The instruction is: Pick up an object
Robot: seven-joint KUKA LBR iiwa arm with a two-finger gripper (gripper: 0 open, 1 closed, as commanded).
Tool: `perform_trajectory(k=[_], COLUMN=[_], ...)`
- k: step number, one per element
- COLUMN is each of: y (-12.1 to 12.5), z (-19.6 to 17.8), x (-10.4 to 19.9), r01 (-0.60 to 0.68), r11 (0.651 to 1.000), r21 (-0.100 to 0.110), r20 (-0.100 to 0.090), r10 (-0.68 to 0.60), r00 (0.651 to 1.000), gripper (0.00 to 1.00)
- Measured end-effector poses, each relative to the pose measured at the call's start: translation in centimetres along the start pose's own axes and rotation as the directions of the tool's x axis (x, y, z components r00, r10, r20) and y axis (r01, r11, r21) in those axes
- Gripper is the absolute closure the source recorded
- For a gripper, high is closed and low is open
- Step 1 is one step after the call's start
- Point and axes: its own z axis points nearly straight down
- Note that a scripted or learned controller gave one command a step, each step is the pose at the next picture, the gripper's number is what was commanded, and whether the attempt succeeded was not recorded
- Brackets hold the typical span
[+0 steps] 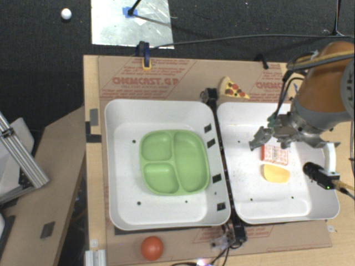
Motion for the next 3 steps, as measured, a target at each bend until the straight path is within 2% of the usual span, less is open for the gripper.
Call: perform_trajectory(k=[1,3], y=[0.3,0.0], z=[-0.7,7.7], x=[0.0,-0.3], r01=[0.003,0.000], r11=[1.000,1.000], r21=[-0.013,-0.010], r20=[0.001,0.001], r10=[-0.003,0.000], r00=[1.000,1.000], gripper=[0.00,0.00])
